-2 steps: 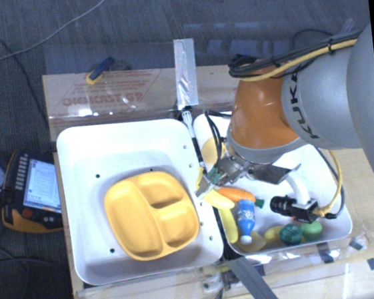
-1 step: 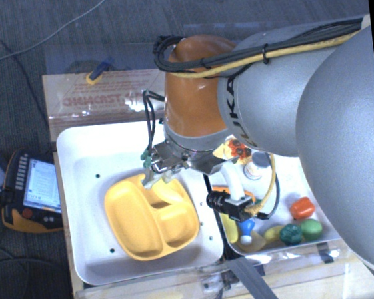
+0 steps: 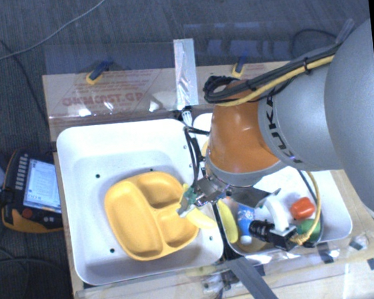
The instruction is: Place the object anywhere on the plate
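Grey arm (image 3: 363,105) w/ orange band covers the right side; "UKA" is readable on it. Dark carpet (image 3: 15,51) lies around, a screen pendant (image 3: 34,190) at left. Reddish print on the far board (image 3: 107,95) is illegible. Yellow plate (image 3: 144,217) sits in left bin (image 3: 74,158). Gripper (image 3: 192,202) is over the plate's right rim, a small greenish thing (image 3: 189,195) by its tip; grip cannot be told. Right bin (image 3: 343,225) is partly hidden.

The hand (image 3: 194,201) hangs over the wall where two bins meet on the counter (image 3: 120,93). Just left of the hand, the plate (image 3: 141,218) lies in the left bin (image 3: 75,165). Right of the hand, a curved piece (image 3: 229,224) and a round piece (image 3: 302,207) lie in the right bin (image 3: 340,225)
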Robot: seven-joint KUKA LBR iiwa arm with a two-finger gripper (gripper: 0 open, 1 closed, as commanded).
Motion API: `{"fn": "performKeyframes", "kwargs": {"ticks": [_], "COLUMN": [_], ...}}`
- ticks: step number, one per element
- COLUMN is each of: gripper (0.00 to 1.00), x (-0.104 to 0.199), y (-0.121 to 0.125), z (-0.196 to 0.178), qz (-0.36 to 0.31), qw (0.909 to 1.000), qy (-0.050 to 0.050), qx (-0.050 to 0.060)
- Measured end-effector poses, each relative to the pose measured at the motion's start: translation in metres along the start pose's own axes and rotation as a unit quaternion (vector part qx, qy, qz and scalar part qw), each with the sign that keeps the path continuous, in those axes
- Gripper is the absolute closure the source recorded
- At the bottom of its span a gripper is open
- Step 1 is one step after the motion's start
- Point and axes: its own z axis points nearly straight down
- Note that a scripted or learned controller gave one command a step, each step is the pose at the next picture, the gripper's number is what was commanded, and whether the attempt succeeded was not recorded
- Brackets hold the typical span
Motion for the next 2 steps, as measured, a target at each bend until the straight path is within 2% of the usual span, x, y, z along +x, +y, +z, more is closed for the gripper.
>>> {"fn": "performKeyframes", "kwargs": {"ticks": [1, 2], "gripper": [1.00, 1.00], "x": [0.051, 0.015], "y": [0.054, 0.022], "z": [-0.058, -0.014], "qz": [0.000, -0.015], "qw": [1.0000, 0.9999], "qy": [-0.001, 0.000], "qx": [-0.002, 0.000]}}
